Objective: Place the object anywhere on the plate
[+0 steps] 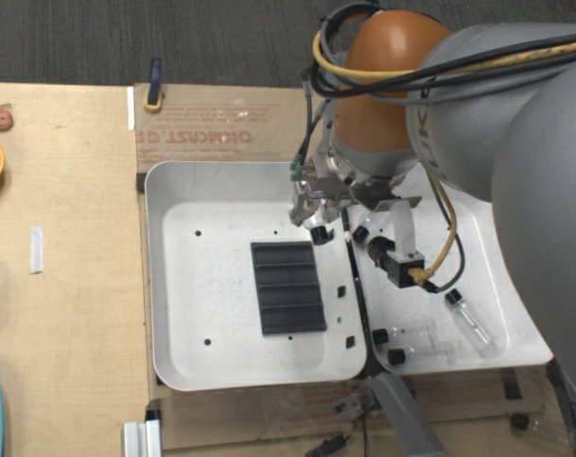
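Your pincer [316,219] sits just right of the frame's centre, a cluster of dark metal parts and small fittings under the glossy orange band [387,55] of the grey arm [516,131]. You cannot tell from this angle whether it is released or clenched, since the wrist hardware crowds it. It hangs above the upper right part of the left bin [173,284], close to the rim the two bins share.

You can see the black plate [288,288] lying flat in the middle of that left bin: a rectangular, matte slab with raised ribs across it forming bands. It lies below and slightly left of your pincer, apart from it.

At the lower right, the right bin [516,336] holds a small clear tube-like object [466,319] with a dark end, lying tilted on the smooth white floor. Yellow and black cables [364,69] loop over the orange band.
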`<action>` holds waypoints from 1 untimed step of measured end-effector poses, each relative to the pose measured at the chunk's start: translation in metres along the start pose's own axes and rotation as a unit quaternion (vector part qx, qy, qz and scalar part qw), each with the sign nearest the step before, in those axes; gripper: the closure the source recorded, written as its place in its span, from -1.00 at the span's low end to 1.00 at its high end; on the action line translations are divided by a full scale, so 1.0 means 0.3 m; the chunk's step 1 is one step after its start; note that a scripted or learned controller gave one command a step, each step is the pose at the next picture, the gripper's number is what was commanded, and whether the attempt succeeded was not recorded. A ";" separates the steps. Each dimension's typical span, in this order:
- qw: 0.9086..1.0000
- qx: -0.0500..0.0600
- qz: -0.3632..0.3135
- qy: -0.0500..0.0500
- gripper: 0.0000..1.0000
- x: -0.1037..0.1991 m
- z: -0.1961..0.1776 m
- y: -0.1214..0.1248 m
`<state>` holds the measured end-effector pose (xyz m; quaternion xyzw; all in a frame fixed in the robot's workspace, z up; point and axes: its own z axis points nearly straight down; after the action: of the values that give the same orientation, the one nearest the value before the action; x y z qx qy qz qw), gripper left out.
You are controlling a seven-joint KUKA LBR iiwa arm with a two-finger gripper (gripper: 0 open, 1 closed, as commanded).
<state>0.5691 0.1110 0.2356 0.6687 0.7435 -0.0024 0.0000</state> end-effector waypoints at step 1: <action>0.989 -0.001 -0.150 0.000 1.00 0.111 -0.127 -0.065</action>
<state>0.5463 0.1420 0.2736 0.5496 0.8354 -0.0015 0.0001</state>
